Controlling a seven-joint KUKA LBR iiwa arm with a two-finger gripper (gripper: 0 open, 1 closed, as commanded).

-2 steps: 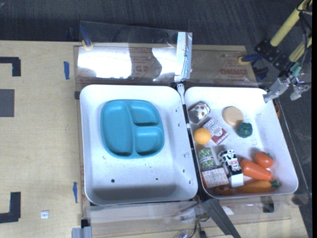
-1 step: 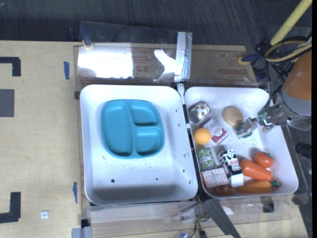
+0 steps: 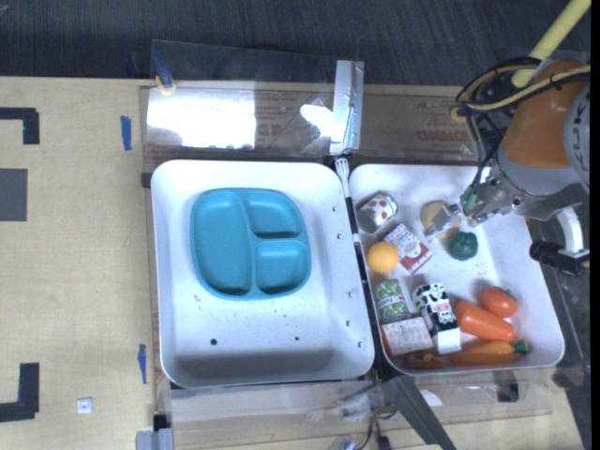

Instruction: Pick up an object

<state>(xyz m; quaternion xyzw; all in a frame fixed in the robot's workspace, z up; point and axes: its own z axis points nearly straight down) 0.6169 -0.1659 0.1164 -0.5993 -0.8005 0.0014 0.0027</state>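
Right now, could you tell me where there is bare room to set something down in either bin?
Left bin: bare floor rings the blue divided plate, widest along the near edge. Right bin: crowded with toys, including carrots and an orange ball; one bare patch lies at the right wall, below the gripper.

Bright, even overhead light; strong glare on the clear plastic sheet (image 3: 248, 111); slightly soft focus.

pale wooden bench (image 3: 75, 279) (dark carpet (image 3: 281, 7) behind).
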